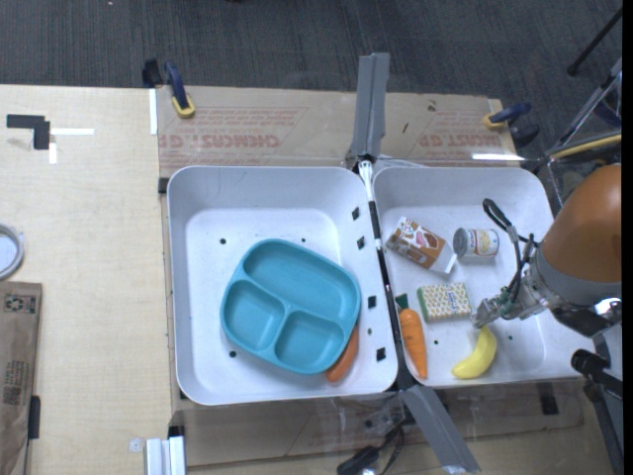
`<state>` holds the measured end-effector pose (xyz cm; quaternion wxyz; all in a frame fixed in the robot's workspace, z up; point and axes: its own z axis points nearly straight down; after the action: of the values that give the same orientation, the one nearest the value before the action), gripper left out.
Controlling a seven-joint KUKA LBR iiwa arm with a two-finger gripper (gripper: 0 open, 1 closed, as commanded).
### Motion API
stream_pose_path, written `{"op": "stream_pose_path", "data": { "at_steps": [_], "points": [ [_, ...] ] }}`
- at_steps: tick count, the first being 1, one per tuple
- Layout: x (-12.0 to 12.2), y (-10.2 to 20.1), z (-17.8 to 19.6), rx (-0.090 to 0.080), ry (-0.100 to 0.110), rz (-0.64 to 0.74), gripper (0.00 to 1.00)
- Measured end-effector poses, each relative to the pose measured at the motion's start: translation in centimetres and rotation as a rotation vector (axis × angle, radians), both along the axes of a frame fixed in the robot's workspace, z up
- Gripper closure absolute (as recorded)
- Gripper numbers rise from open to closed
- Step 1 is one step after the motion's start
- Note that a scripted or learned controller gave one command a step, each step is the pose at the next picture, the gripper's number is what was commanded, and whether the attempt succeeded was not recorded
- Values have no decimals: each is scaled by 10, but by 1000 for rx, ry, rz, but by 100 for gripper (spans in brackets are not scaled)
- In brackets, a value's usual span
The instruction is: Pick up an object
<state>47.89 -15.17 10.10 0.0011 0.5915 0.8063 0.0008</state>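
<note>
Overhead view of two white bins side by side, with the arm [584,240] entering from the right. At the near edge of the right bin [435,181] lie a banana [476,355] and, to its left by the divider, a carrot [413,341]; both are smooth, tapered toy foods, the banana curved and yellow, the carrot orange with a green tip at its far end. The gripper [495,310] hangs just above the banana's far tip and just right of a sponge [444,301], a pale, speckled rectangular block that looks soft. Whether the fingers are spread or pressed together cannot be told, and nothing is seen between them. The banana is the likeliest object to lift: a sound grasp would centre over its thick middle rather than its narrowing tip and close across its short width, since a curved, glossy body will probably slip or roll out of an end pinch. The descent should keep clear of the sponge. Farther in stand a brown carton [415,243], lying tilted, boxy and printed, and to its right a small can [477,242] on its side, cylindrical and liable to roll. In the left bin [188,265] rests a teal tray [291,305] of smooth plastic with three compartments; an orange item [342,360] shows from under its near right corner.
</note>
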Motion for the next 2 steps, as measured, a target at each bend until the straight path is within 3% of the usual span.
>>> {"op": "stream_pose_path", "data": {
  "at_steps": [1,2],
  "points": [
    [-1,0,-1,1,4,1,0],
    [10,19,-10,0,4,-96,0]
  ]
}}
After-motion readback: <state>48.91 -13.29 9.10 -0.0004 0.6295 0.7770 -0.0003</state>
